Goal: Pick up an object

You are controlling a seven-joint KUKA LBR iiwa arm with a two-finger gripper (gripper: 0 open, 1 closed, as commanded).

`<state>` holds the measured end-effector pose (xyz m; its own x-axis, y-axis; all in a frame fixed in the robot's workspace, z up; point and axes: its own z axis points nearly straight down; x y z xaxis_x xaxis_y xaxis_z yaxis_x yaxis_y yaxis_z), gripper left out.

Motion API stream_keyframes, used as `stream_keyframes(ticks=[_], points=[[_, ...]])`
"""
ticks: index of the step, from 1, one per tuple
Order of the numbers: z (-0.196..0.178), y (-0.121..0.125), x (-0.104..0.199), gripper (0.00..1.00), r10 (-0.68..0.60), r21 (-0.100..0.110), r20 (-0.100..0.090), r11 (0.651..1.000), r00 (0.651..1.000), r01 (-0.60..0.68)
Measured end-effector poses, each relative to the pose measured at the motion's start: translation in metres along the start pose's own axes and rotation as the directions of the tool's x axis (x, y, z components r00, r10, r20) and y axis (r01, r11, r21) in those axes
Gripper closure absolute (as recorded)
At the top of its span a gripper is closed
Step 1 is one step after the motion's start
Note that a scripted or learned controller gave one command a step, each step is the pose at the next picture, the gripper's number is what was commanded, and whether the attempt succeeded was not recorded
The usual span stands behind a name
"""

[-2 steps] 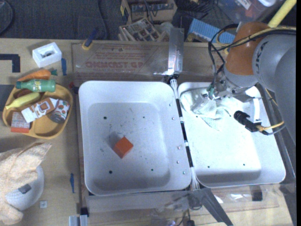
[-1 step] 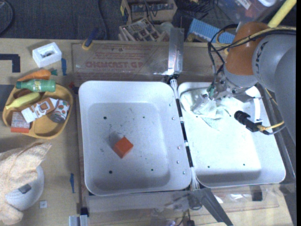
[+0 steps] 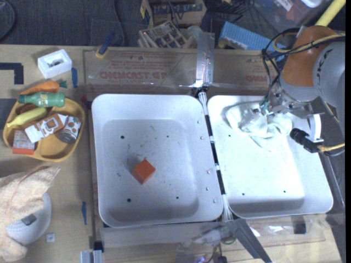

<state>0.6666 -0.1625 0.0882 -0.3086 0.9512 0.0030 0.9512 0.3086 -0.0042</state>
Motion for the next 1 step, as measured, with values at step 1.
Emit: stream_keyframes(ticks=[1], points=[[-0.0128, 0.0017, -0.0018, 1.0, -0.001, -0.008, 0.009, 1.0, 1.0, 0.001]])
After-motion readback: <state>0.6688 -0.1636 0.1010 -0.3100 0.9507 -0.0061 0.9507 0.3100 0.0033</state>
